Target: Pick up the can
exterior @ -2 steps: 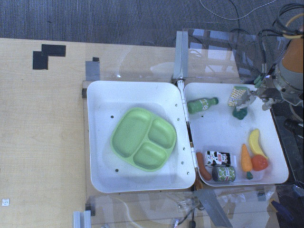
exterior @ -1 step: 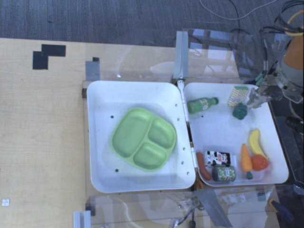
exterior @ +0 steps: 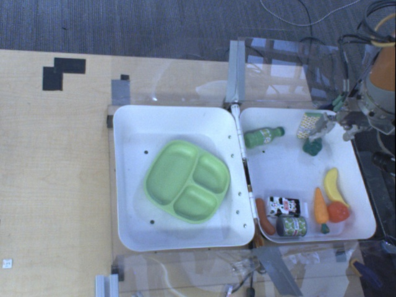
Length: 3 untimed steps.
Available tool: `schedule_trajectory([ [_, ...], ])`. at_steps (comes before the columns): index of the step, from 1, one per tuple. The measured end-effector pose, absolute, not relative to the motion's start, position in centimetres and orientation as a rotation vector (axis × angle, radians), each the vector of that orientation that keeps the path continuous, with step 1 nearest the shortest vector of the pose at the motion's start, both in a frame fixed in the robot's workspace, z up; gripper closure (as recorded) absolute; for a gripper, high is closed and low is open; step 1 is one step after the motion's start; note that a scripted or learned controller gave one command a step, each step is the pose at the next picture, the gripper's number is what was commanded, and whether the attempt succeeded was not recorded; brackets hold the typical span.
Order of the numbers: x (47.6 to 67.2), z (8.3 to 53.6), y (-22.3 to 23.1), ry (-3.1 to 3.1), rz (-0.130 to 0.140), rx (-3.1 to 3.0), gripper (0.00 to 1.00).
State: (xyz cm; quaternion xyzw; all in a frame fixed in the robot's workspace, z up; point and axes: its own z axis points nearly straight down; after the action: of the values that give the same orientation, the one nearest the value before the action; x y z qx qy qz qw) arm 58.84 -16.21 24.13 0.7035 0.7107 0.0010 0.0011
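We find the can [exterior: 291, 226] lying on its side at the near edge of the right bin [exterior: 284, 172], dark body with a green-toned label, touching or just beside a small black-and-white carton [exterior: 284, 206] that sits just behind it. A sausage-like brown item [exterior: 264, 216] lies just to its left along the bin's wall.

The claw [exterior: 326, 126] hangs over the far right corner of the same bin, well apart from the can, which is toward the near side and to the left of it. We cannot tell how far the claw is open; its tip is blurred against a pale patterned packet [exterior: 307, 125] and a small dark green object [exterior: 312, 146] directly below. Nothing is seen clearly between its tips, so we record no grasp.

Other contents of the right bin: a green bottle [exterior: 263, 136] on its side near the far left, a banana [exterior: 334, 185], a carrot [exterior: 320, 206] and a red tomato-like item [exterior: 338, 211] at the near right.

The left bin [exterior: 133, 228] holds a green divided plate [exterior: 188, 181].

Labels on the can, carton and bottle are too small to read. Two black marks [exterior: 60, 72] sit on the wooden surface [exterior: 55, 178] at far left.
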Motion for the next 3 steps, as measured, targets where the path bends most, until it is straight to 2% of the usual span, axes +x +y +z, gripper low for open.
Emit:
schedule_trajectory([
  [1, 62.6, 12.4, -15.7, 2.289, 0.018, 2.117, 0.00],
  [2, 62.6, 20.4, -17.9, 2.390, 0.004, 2.030, 0.00],
  [3, 65.6, 8.6, -17.7, 2.364, 0.005, 2.059, 0.00],
])
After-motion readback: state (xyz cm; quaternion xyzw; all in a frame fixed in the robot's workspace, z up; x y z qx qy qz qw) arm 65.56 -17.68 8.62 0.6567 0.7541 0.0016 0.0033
